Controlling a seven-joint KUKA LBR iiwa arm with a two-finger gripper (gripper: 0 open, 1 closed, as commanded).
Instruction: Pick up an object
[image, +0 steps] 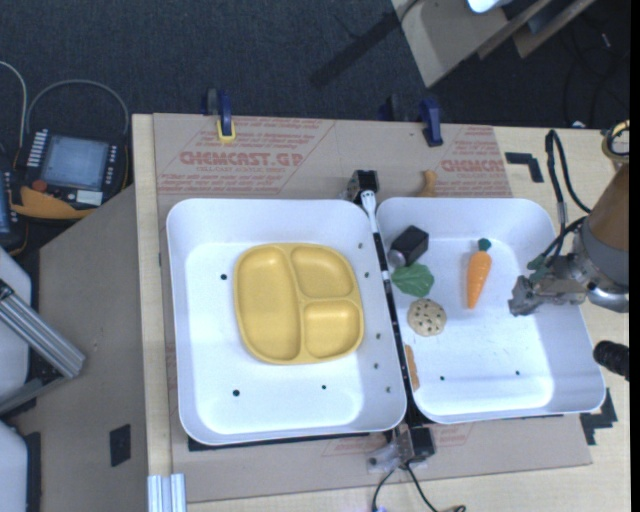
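- The gripper (524, 300) sits at the right side of the right bin (500, 385), at the end of the grey arm (610, 250) that comes in from the right edge.
- Whether it is released or clenched cannot be told: its tip is a small dark-grey shape seen from above, and nothing visible lies in it.
- The carrot (478, 276), orange with a green top, lies upright in the view near the middle of the right bin, green end toward the far wall. It is to the left of the gripper, near it but apart, with bare white floor between them.
- The cookie (427, 318), round and tan with dark specks, lies left of the carrot and a little nearer the camera, farther from the gripper than the carrot is.
- A green leaf (413, 278) lies just above the cookie, close to the bin's left wall, and a small black block (408, 243) sits just beyond the leaf, touching or nearly touching it.
- All four things rest on the floor of the right bin, in its left and middle parts.
- The left bin (200, 390) holds a yellow divided plate (298, 301) with three compartments, roughly centred, well apart from the gripper.
- Both bins stand side by side on a brown board (300, 150).
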